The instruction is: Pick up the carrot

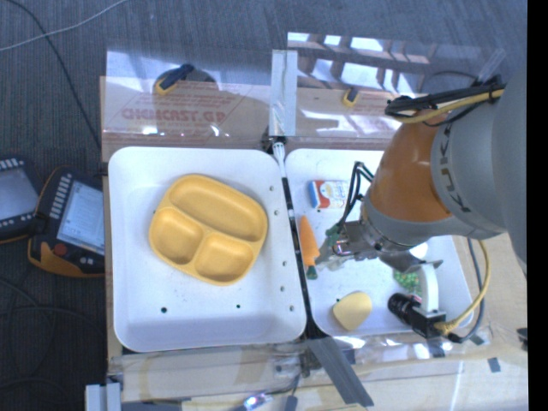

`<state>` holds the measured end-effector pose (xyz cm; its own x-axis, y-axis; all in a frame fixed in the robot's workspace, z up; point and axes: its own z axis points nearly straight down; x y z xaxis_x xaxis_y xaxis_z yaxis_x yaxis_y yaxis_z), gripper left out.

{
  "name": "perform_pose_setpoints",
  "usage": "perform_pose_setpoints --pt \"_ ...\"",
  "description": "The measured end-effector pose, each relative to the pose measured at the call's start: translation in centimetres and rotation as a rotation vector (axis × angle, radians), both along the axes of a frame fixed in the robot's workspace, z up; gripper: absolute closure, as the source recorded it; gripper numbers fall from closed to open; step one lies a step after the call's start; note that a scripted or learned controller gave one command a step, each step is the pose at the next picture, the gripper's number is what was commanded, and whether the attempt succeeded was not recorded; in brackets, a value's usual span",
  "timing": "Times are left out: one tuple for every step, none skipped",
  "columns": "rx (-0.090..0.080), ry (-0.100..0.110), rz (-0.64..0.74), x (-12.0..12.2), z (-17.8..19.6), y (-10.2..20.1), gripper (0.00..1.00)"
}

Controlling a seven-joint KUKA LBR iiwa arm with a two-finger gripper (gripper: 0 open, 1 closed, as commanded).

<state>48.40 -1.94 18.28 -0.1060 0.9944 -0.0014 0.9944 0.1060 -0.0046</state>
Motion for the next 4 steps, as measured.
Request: perform_pose_setpoints --pt "0.002 -0.004 0.656 0.0 4.5 3.9 1.0" --pt "-0.001 -0.004 0.219 0.4 10.1 -3.1 1.0" --pt "0.0 0.0 0.059 0.0 0.9 -4.8 1.0" --pt "0.002 -0.002 0.42 -0.1 1.9 -7.6 1.0"
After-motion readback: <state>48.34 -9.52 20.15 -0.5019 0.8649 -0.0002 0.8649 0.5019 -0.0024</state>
